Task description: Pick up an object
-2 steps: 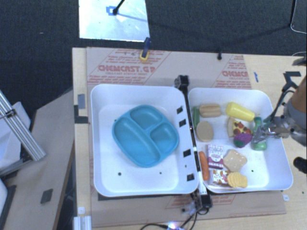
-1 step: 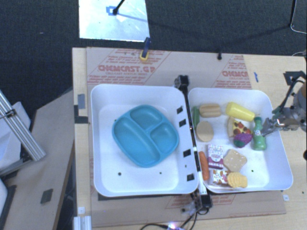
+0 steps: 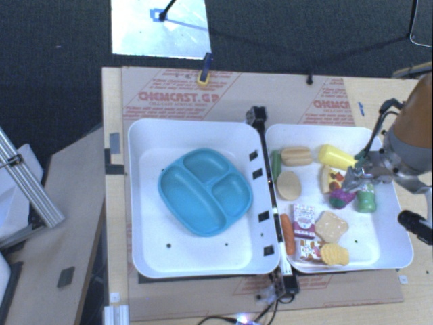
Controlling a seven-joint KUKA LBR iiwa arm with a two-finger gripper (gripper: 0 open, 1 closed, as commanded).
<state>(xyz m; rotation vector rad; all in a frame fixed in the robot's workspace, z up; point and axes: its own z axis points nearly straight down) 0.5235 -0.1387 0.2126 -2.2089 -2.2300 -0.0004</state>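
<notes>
My pincer (image 3: 353,179) hangs low inside the right bin (image 3: 392,252), near that bin's right-hand part, and I cannot tell how it is set from this slant. Directly under it, toward the near wall of the right bin, lies a purple toy (image 3: 342,197), and just right of that stands a small green bottle-shaped toy (image 3: 366,200); whether my pincer touches either is unclear. On the far side of the pincer, still within the right bin, a yellow toy (image 3: 335,156) lies slanted, and a slice of toy pizza (image 3: 333,179) sits beside the pincer's left.

Further left in the right bin, a tan bun-like piece (image 3: 296,156) rests near the far wall, a pale oval piece (image 3: 289,185) lies just below it, and a thin green vegetable (image 3: 276,163) runs along the bin's left wall. Toward the right bin's near wall I see a slice of toast (image 3: 331,226), a white and red packet (image 3: 305,221) beside it, a yellow ridged piece (image 3: 334,254) at the near edge, and an orange carrot (image 3: 287,234) along the left wall.

Left of the right bin, touching it along a clipped seam, sits the left bin (image 3: 152,249), carrying a blue divided plate (image 3: 205,191) at its middle. Both bins rest on a tabletop (image 3: 169,97) with red printed lettering, and a blue and yellow clamp (image 3: 204,71) sits at its far edge.
</notes>
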